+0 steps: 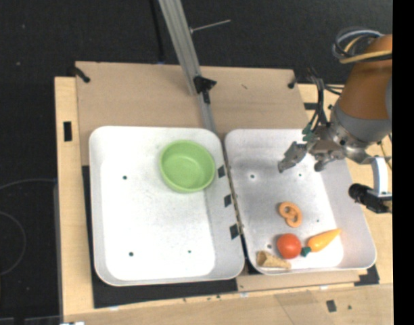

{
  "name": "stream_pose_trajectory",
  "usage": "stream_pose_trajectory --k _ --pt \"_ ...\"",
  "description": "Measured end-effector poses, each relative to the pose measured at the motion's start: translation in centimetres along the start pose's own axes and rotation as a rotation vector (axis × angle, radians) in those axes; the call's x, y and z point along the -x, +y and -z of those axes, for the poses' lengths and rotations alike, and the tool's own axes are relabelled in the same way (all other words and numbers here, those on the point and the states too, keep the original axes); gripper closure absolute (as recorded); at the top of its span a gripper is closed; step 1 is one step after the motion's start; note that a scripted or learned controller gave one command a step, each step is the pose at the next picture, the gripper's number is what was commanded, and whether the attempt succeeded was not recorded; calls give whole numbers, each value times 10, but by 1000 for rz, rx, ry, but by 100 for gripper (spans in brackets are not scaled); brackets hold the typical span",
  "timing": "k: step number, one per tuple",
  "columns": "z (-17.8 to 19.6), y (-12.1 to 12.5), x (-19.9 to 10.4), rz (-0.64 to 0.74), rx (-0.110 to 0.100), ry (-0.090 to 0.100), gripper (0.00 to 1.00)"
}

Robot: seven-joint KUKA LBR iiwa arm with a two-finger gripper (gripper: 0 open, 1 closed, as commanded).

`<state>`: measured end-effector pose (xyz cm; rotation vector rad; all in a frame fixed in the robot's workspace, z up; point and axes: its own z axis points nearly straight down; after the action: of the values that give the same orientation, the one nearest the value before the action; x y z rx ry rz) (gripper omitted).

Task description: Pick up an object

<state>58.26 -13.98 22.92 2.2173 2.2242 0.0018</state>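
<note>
A light wooden bench on a dark floor carries two shallow white bins side by side. The gripper hangs over the upper part of the right bin, its two fingers spread apart with nothing between them, the grey and orange arm reaching in from the right. The loose objects lie well below it, toward the bin's near edge: an orange pretzel-shaped piece nearest, then a red tomato, with an orange carrot just beside it on the right and a tan, crumbly piece at the bottom wall. The left bin holds a green bowl, upright, near its upper right corner. No labels or writing can be read on anything.
</note>
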Motion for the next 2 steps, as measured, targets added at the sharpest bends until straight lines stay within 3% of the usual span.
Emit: stream_pose_trajectory --k 1,2 --pt "0 0 0 -1 0 0 0" --pt "-43 4 1 -4 -5 -2 0"
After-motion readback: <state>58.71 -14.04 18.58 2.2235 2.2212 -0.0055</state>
